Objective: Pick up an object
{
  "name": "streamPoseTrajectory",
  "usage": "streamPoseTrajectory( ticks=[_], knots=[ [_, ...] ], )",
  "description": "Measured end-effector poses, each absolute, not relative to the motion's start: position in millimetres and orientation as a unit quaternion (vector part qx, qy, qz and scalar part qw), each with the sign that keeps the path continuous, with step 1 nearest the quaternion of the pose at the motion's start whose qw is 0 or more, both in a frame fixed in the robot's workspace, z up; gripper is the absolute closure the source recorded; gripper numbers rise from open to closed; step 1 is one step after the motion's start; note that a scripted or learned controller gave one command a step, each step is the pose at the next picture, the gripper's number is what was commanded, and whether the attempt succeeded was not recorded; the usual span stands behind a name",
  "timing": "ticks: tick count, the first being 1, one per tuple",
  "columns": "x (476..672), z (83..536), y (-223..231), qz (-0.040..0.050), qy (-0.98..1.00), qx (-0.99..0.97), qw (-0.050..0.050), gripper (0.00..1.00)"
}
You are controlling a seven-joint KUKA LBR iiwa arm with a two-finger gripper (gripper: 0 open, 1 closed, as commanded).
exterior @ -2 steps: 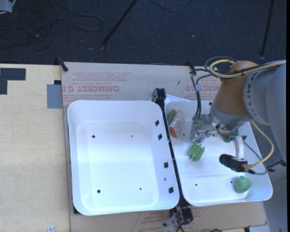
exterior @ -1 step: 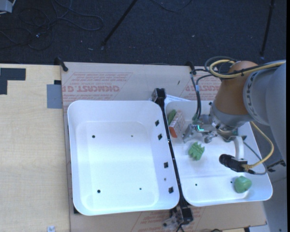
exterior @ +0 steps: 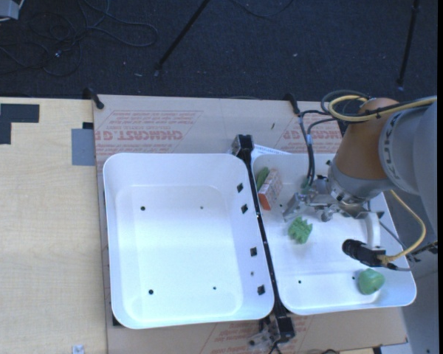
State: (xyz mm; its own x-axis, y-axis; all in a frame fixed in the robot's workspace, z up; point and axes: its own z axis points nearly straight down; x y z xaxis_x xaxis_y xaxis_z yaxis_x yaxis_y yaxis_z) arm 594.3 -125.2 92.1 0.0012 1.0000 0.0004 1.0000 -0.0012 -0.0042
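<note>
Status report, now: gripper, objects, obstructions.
Gripper low over right bin, finger state unclear. Nothing seen held. Green leafy toy just below-left of it; orange box by divider; green ball near front corner.

I saw three candidates in the right bin (exterior: 399, 298). A green knobbly toy (exterior: 300, 230) lay just below the gripper (exterior: 312, 206). A red-and-white carton (exterior: 268, 189) with a green piece (exterior: 261, 178) lay to its left. A green ball (exterior: 369, 280) sat well apart, lower right.

Bright, even overhead light; bins glare white, slightly soft focus.
</note>
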Motion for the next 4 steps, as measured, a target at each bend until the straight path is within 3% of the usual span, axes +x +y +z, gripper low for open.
streamPoseTrajectory(
  ticks=[1, 2, 3, 4],
  knots=[
    [570.3, 87.1, -123.0, 0.0012, -0.706, -0.708, 0.002, 0.00],
    [571.7, 97.8, -123.8, 0.0004, -0.705, -0.709, 0.001, 1.00],
    [618.7, 193.6, -61.8, -0.0034, -0.710, -0.705, -0.003, 1.00],
    [583.8, 186.8, -19.8, 0.0015, -0.708, -0.706, 0.003, 1.00]
  ],
)
